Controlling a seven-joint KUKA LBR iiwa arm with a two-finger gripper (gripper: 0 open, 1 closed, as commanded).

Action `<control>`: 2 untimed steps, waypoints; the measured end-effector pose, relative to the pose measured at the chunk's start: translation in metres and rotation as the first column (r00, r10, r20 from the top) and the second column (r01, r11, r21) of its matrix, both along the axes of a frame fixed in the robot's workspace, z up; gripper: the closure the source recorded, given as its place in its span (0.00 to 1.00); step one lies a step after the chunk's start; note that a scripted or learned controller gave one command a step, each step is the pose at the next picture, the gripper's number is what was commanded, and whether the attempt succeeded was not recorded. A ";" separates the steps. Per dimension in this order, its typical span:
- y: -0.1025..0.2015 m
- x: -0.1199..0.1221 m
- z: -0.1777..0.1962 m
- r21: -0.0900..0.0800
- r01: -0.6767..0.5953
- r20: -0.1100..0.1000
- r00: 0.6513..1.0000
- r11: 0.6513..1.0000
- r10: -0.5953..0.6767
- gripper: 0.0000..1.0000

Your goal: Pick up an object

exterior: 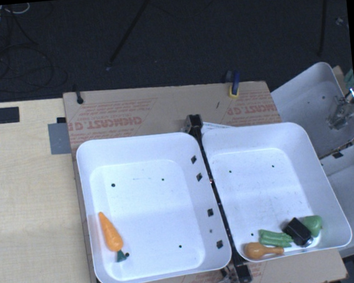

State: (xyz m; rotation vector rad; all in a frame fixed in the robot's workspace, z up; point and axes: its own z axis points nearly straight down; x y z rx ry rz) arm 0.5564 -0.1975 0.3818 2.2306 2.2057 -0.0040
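Pear-shaped orange toy point(262, 250) lies beside green pods point(275, 238) and a black block point(298, 232) in the right bin point(259, 141).

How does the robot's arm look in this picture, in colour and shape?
The arm appears at the right as a broad, smooth, pale grey body with a rounded outline and a few small dark dots on its surface. A small shiny fitting sits near its right edge, too blurred to describe further.

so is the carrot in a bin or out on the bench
In a bin. The carrot lies flat on the floor of the left bin, close to its left wall, near the front corner.
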 end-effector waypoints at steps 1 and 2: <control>0.005 0.004 0.006 0.004 -0.011 -0.004 1.000 1.000 0.011 1.00; 0.016 0.074 -0.092 0.008 -0.014 -0.010 1.000 1.000 0.014 1.00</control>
